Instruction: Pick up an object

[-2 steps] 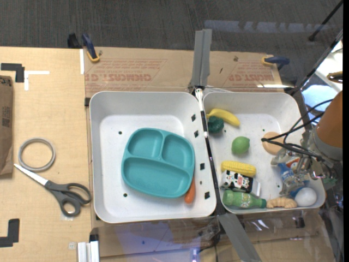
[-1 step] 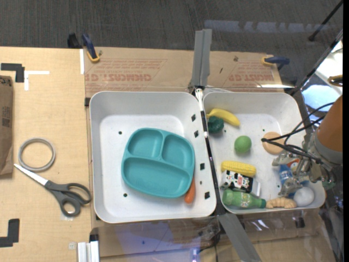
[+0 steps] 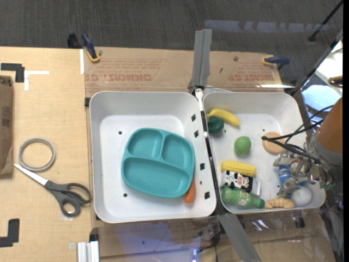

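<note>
Clearly the gripper point(image 3: 294, 174) sits low in the right bin point(image 3: 256, 98), near its right wall, among a knot of small things; whether its claw is spread or pressed together I cannot tell, since cables and metal parts overlap there and nothing reads plainly as pinched.

The candidates for picking all lie in this bin: a yellow banana point(image 3: 224, 117) and a dark green item point(image 3: 216, 126) at the top left; a green ball point(image 3: 242, 144) in the middle; a corn cob point(image 3: 239, 168), a black-and-white carton point(image 3: 238, 181) and a green bottle point(image 3: 242, 199) along the lower left; a tan, peanut-like piece point(image 3: 278, 202) and a pale round object point(image 3: 301, 196) just beside the gripper; an orange-tan item point(image 3: 271, 143) above it.

The risk, as I judge it, is crowding: a closing claw could catch two neighbours at once or nudge one against the wall; the round pieces would likely roll away from a glancing touch (the pale one especially).

The blue-and-white thing point(image 3: 285, 174) under the wrist is half covered and hard to name; the arm itself is cut off at the right edge; an orange carrot point(image 3: 190, 191) in the left bin point(image 3: 143, 98) is partly tucked beside the teal plate point(image 3: 158, 162).
</note>
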Robot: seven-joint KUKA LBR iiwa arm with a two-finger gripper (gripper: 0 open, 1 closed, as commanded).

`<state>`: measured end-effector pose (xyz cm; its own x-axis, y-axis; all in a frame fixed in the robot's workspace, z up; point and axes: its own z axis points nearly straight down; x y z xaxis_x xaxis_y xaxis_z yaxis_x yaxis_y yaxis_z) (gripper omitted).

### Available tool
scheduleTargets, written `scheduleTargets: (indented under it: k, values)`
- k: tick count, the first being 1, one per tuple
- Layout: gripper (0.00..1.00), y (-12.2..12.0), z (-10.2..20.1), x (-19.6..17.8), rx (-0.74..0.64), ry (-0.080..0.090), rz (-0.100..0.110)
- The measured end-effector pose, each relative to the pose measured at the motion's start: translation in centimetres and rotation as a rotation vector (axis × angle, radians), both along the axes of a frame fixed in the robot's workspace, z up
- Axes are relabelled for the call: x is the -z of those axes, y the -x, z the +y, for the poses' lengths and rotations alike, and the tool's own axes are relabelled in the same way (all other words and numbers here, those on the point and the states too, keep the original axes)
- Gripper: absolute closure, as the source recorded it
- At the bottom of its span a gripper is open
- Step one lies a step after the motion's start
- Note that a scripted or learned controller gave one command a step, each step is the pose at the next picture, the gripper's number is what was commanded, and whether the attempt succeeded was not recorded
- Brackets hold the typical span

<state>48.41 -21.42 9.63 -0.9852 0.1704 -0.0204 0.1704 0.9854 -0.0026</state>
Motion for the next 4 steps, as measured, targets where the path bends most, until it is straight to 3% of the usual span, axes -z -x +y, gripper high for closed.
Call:
scheduleTargets:
  k: [1,2,3,4]
  values:
    - [0.00,0.1,0.3,0.1,0.040,-0.001,0.002]
    - [0.00,0.1,4.7,0.1,0.016,-0.003,0.003]
    - [0.00,-12.3,10.2,0.4,0.101,-0.007,0.016]
    - [1.00,-12.4,10.1,-0.6,0.099,-0.004,0.013]
